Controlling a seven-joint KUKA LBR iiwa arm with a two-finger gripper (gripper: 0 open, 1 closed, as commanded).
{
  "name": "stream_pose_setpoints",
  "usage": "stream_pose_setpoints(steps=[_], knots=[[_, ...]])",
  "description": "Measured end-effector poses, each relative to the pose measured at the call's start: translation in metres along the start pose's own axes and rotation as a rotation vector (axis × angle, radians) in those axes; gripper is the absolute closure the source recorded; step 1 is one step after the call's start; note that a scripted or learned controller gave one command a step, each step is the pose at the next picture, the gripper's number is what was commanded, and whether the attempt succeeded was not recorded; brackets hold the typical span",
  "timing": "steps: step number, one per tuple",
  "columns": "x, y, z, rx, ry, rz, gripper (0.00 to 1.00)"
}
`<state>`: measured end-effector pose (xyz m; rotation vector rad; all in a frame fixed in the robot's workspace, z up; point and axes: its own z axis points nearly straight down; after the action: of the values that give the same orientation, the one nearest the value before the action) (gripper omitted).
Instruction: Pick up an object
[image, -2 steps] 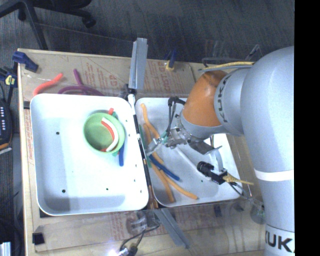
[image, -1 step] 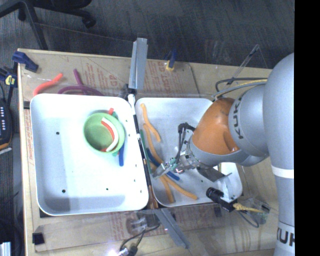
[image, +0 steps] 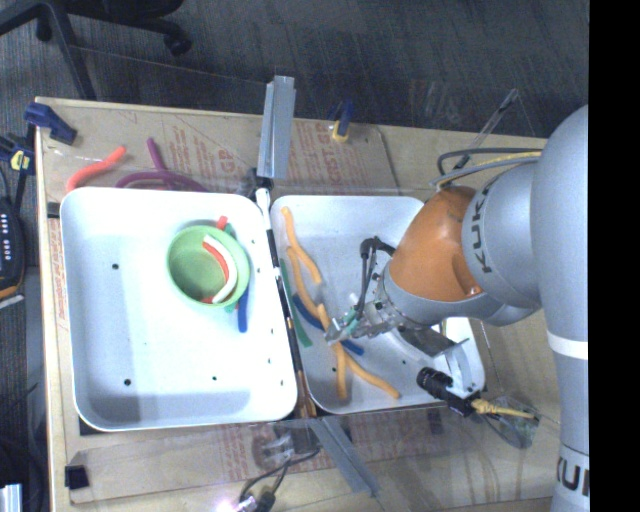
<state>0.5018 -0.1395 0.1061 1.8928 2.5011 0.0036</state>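
My gripper (image: 345, 325) reaches down into the right bin (image: 400, 212), its tips low among a heap of thin sticks. Orange sticks (image: 298, 252) run along the bin's left side, and another orange stick (image: 362, 375) lies near the front. A blue stick (image: 308, 312) and a green stick (image: 299, 326) lie just left of the gripper tips. Whether anything sits between the tips is hidden by the clutter. The left bin (image: 120, 340) holds a green bowl (image: 205, 265) with a red and a white piece inside, and a blue stick (image: 241, 316) beside it.
The grey arm with its orange band (image: 435, 255) covers the right half of the right bin. Red and purple cords (image: 150, 175) lie on the bench behind the left bin. A metal clamp bar (image: 276, 125) stands between the bins at the back.
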Motion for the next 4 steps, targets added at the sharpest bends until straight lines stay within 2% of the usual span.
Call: stream_pose_setpoints(steps=[1, 2, 3, 4], knots=[[0.004, 0.043, -0.121, 0.005, 0.003, 0.168, 1.00], [0.004, 0.043, -0.120, 0.006, 0.004, 0.168, 0.00], [0.017, 0.005, -0.004, 0.011, 0.004, 0.122, 0.00], [0.017, 0.005, -0.014, 0.013, 0.004, 0.116, 1.00]])
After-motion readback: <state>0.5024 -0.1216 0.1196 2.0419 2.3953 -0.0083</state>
